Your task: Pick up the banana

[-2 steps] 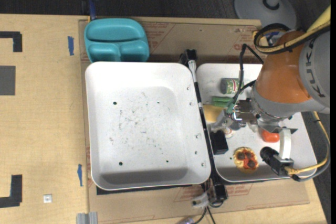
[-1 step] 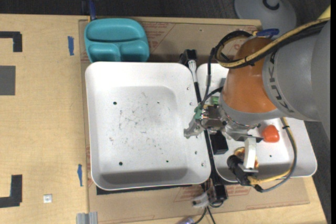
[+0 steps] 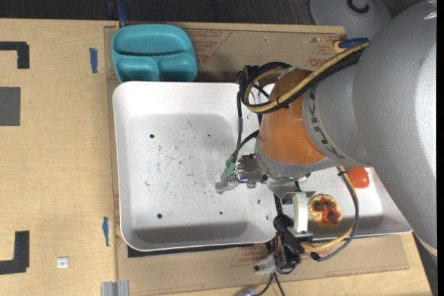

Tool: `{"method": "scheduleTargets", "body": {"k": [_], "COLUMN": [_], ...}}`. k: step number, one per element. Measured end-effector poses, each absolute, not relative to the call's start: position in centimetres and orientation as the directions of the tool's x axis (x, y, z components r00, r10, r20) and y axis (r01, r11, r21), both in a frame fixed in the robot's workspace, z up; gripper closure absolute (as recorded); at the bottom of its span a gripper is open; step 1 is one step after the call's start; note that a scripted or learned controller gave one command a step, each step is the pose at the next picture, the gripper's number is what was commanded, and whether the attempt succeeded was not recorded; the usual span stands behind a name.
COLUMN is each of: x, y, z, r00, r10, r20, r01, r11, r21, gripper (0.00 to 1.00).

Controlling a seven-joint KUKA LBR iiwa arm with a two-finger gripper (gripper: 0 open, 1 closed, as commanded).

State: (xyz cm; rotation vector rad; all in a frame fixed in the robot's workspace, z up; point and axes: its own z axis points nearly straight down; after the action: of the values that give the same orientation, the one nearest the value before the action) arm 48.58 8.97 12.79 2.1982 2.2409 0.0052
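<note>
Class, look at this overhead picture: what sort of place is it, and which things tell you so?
Most likely a robotics lab test bench: a grey arm with exposed cables reaches over a scuffed white bin, on a board with blue tape marks.

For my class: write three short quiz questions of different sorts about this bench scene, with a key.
1. True or false: the teal tray sits inside the left bin.
2. The arm hangs mainly over: A the left bin, B the right bin, C the teal tray.
3. Fill in: the small orange thing lies in the ___ bin.

Key: 1 false, the tray lies beyond that bin's far edge; 2 B; 3 right.
</note>
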Motion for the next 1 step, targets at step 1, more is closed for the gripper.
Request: {"method": "scheduleTargets", "body": {"k": [1], "x": [48.62], "y": [9.53], "z": [12.47], "r00": [-0.025], "r10": [1.000], "r20": [-0.008], "r01": [1.000], "r11": [0.025], "r21": [0.007], "gripper": [0.00]}}
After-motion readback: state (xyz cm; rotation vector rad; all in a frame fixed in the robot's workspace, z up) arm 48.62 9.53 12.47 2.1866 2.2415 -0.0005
